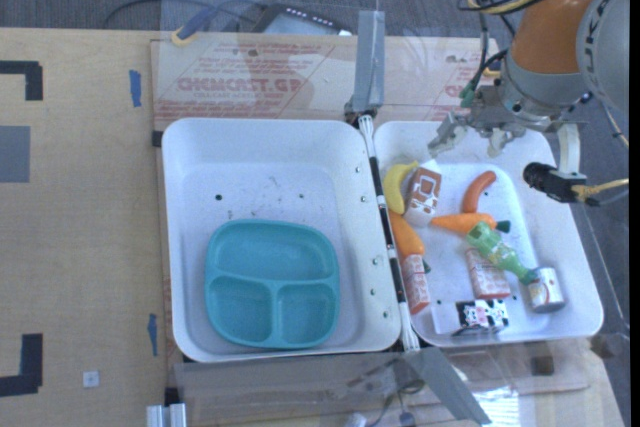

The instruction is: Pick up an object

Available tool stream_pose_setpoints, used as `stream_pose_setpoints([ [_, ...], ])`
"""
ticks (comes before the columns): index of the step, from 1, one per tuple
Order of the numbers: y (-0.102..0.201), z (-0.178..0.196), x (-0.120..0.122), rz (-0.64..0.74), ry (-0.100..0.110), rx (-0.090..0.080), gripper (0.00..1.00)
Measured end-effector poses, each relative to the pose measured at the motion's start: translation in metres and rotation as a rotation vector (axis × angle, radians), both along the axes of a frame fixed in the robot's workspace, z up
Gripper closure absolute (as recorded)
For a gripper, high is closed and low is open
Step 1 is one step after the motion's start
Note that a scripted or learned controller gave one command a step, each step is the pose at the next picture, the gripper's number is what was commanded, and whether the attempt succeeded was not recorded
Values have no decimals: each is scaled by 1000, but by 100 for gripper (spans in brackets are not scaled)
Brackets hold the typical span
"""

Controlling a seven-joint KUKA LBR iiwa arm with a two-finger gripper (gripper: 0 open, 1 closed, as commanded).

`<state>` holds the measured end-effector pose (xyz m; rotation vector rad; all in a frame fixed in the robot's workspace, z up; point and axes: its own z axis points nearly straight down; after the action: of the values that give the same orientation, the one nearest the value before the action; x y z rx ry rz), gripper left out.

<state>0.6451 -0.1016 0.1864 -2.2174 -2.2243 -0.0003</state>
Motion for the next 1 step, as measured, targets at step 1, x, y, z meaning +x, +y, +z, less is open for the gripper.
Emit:
stream_pose_setpoints([
  [1, -23, -47, -17, -152, 1, 0, 0],
])
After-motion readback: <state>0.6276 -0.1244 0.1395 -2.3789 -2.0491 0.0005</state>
